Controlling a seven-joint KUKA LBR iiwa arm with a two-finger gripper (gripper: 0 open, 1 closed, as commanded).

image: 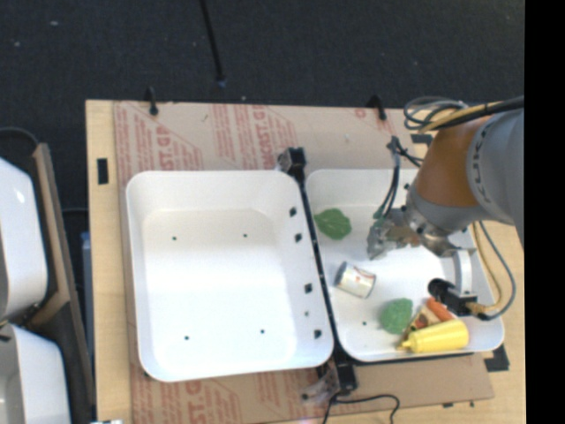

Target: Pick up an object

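**Claw poised over the right bin, nothing in hand**

The arm (459, 170) reaches in over the right bin (353, 184), and the claw (381, 241) hangs above the bin floor between the upper green piece (334, 223) and the can (357, 280). Whether the claw is open or closed cannot be told from this angle; nothing shows between its tips.

The nearest things to take are those two. The can, a small white cylinder, lies on its side near the divider; it looks light and stiff but would likely roll, so a grip across its round body, square to its axis, seems safest. The green piece looks soft and light and should yield to a pinch across its middle. A second green lump (397, 314), a yellow bottle (439, 336) and an orange item (439, 309) crowd the near corner, touching or almost so, a harder pick. The left bin (141, 201) sits alongside on the desk (194, 135).
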